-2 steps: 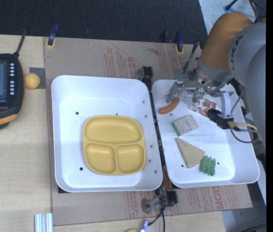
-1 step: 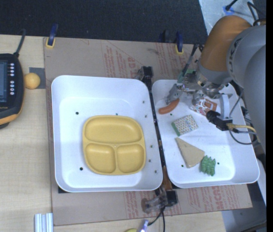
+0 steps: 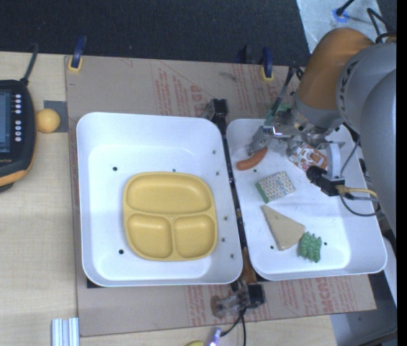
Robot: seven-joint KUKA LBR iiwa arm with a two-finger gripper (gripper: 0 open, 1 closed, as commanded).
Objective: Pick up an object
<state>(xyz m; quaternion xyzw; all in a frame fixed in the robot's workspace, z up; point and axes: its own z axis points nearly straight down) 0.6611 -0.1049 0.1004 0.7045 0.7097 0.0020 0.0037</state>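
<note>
You see the claw low over the far part of the right bin, close to its far-left corner. I cannot tell how the claw stands, because the wrist and its cables cover it from above.

The sausage lies just beside the claw, a little nearer to you and toward the divider between the bins. It looks like the most likely thing to take. The checkered block is near, on the near side of the claw. The tan wedge and the green piece are well apart from the claw, toward the near edge, and they almost touch each other. A printed packet lies under the arm, on the claw's right side, partly hidden.

What could go wrong, in my judgement:
- The sausage is round and lies at a slant, so it may roll or slip out if the claw closes off its middle
- It is close to the bin wall, so the claw may strike the rim when it goes down
- The loose cables may drag over the packet and push it

The left bin holds a yellow divided tray, far from the claw
</note>
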